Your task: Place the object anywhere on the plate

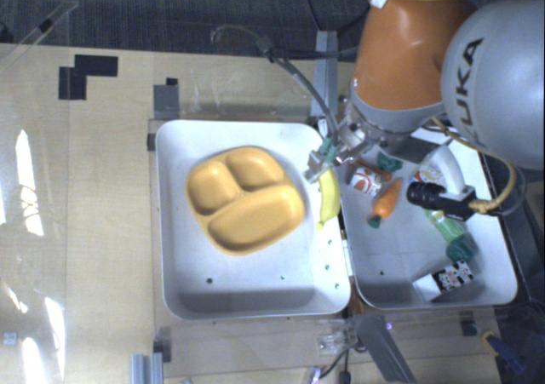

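Observation:
A yellow three-compartment plate (245, 198) lies in the left white bin (179, 272). A yellow banana (329, 197) hangs upright at the left bin's right rim, just right of the plate. My gripper (322, 160) sits at the banana's top end, with its fingers closed on it. The grey and orange arm (409, 50) reaches in from the upper right.
The right bin (400, 284) holds an orange carrot (385, 201), a red-and-white can (364, 179), a green bottle (451, 233), a small black-and-white box (451, 277) and a white item (443, 171). Black marks lie on the bench at the upper left.

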Action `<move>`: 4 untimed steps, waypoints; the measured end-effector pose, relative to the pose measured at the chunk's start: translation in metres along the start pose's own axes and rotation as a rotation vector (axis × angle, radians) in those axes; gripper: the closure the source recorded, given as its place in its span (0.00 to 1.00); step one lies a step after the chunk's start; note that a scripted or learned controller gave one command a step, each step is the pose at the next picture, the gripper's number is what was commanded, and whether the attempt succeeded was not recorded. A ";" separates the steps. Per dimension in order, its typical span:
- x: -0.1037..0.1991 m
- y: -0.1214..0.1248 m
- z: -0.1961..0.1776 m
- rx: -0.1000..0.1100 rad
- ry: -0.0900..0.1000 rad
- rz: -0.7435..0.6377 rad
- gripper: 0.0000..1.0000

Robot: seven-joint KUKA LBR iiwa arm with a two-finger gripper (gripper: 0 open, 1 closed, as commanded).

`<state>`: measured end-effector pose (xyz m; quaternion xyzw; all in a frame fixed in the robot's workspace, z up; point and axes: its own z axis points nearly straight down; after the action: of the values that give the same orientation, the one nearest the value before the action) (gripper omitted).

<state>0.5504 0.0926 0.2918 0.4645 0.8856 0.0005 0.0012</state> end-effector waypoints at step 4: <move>-0.008 0.034 0.093 0.002 0.002 -0.095 1.00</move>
<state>0.5833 0.1054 0.1991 0.4218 0.9067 0.0000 -0.0001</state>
